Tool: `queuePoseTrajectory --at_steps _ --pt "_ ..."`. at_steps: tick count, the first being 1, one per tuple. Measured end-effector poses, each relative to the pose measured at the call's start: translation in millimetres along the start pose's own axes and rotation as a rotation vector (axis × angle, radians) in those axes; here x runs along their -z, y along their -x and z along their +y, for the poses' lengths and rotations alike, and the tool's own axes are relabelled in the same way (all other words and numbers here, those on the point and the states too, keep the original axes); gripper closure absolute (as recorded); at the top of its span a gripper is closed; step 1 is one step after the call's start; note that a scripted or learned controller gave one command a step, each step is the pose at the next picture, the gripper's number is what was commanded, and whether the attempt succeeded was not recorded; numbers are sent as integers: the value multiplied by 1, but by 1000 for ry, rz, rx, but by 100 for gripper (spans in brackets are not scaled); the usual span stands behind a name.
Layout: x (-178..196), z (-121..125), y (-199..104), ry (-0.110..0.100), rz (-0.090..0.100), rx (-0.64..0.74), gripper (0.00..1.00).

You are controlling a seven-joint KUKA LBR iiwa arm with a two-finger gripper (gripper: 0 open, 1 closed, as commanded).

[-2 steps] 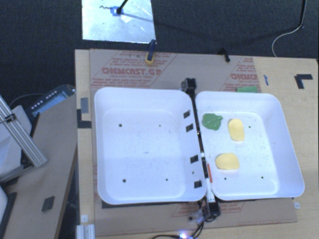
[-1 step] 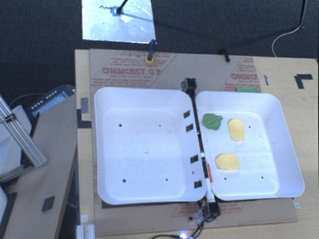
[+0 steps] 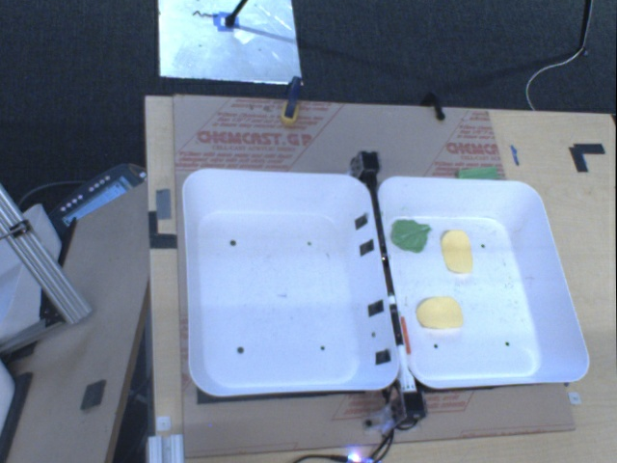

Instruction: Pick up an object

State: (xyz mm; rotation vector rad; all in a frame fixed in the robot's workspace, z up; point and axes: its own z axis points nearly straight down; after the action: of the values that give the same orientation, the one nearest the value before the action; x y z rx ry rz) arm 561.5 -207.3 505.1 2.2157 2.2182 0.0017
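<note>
Three small things lie in the right bin (image 3: 540, 258), all in its half nearest the divider between the two bins. A green piece (image 3: 410, 234) with a ragged outline sits close to the bin's inner wall, toward the far edge of the counter (image 3: 588, 287). Just beside it, apart from it, is an upright yellow oval (image 3: 457, 251). A second yellow oval (image 3: 439, 313) lies crosswise nearer the counter's front edge, well apart from the other two.

All three look flat, light and probably soft, like foam or rubber shapes; low profiles of that kind give little to pinch. The crosswise yellow oval seems the easiest target, having free room all round, and a grip across its narrow width looks best. The green piece lies too near the wall for an easy approach.

The left bin (image 3: 280, 278) sits alongside. The pincer's state cannot be told, nor the arm's pose.
</note>
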Motion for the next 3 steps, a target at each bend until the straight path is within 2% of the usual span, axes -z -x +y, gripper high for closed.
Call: queuePoseTrajectory --at_steps 1,2,3 --pt "13 75 -2 4 -1 5 100" --pt "23 109 -1 1 1 5 100" --pt "31 80 -1 -2 3 0 100"
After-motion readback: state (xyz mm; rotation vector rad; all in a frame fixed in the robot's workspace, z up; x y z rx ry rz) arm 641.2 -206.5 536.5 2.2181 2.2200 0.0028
